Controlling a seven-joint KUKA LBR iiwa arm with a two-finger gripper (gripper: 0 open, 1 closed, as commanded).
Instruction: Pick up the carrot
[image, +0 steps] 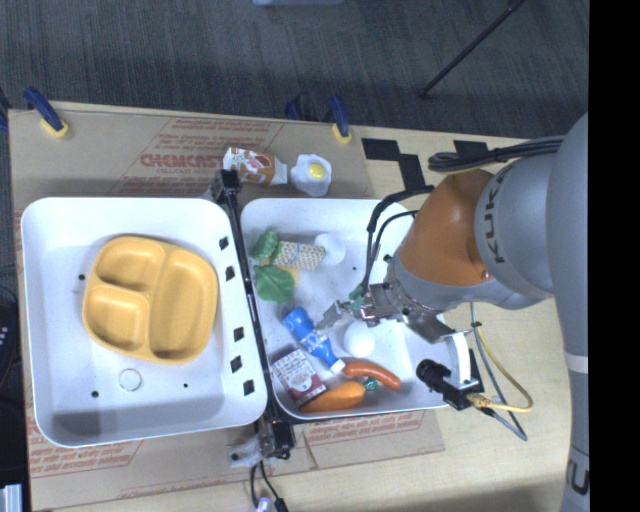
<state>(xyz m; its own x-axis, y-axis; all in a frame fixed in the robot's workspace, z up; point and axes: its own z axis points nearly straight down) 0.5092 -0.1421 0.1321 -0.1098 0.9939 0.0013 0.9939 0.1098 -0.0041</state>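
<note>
Gripper (362, 308): two-finger, grey arm; finger state cannot be told. Poised in right white bin (262, 215) beside white egg-shaped piece (358, 342). Carrot (335, 398): tapered orange plastic, at bin's near edge, below gripper, long axis running left-right.

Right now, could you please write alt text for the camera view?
The grey-and-orange arm reaches into the right bin above a carrot lying among toy foods at its near edge. The left bin holds a yellow divided plate.
</note>
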